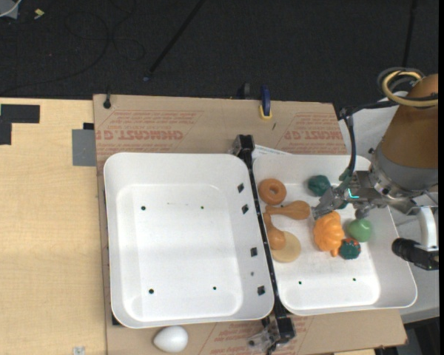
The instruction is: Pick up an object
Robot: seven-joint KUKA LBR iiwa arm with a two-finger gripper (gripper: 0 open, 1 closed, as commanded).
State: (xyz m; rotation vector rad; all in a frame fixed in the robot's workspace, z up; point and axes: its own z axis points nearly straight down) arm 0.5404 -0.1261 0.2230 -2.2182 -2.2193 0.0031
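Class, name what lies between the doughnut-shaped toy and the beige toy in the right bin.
In the camera view, a tan drumstick-shaped toy lies between the doughnut-shaped toy and the beige toy.

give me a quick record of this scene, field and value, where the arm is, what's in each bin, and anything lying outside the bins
arm: reaches in from the right, hand low over the right bin
right bin contents: brown ring, tan pear-shaped piece, tan rounded piece, orange toy, dark green piece, light green ball, small dark green piece
left bin: bare white floor
outside bins: white egg-shaped object on the cardboard in front of the left bin
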